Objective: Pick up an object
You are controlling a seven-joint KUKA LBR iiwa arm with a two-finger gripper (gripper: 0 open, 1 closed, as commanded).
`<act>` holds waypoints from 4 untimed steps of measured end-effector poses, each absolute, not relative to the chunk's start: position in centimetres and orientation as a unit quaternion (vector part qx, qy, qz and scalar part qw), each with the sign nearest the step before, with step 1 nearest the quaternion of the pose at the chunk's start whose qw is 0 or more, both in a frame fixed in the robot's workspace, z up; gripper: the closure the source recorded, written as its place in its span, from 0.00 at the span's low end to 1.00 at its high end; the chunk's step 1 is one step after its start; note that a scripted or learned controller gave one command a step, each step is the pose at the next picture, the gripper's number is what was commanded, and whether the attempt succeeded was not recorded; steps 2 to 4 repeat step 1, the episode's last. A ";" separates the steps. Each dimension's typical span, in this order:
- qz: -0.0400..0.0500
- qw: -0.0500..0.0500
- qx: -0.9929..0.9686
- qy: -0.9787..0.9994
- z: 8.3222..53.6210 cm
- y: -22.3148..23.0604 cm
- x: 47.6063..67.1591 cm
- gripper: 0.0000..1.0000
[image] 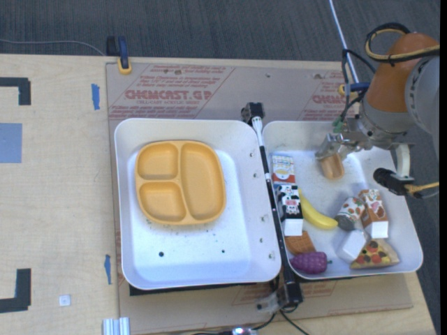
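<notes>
My gripper [335,147] hangs over the back left part of the right bin [412,257], at the end of the grey arm with its orange band [398,72]. A tan brown block [332,166] sits right at the fingertips, its top between them, so the gripper looks shut on it. In the same bin lie a yellow banana [318,217], a purple grape bunch [310,261], a pizza slice [374,255], a white block [351,243] and printed cartons [283,184] along the left wall.
The left bin [133,257] holds a yellow divided plate [180,181]. A black clamp [252,112] sits at the back between the bins. A black cable part of the arm [391,181] hangs over the right bin's right side.
</notes>
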State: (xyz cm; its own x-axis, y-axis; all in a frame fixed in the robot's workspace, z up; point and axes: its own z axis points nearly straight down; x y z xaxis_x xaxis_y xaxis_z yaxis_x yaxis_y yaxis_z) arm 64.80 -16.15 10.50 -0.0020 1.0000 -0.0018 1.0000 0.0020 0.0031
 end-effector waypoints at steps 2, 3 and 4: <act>0.001 0.001 0.707 0.708 19.9 -8.6 64.1 1.00; 0.001 0.001 0.707 0.708 19.9 -8.6 64.1 1.00; 0.001 0.001 0.707 0.708 19.9 -8.6 64.1 1.00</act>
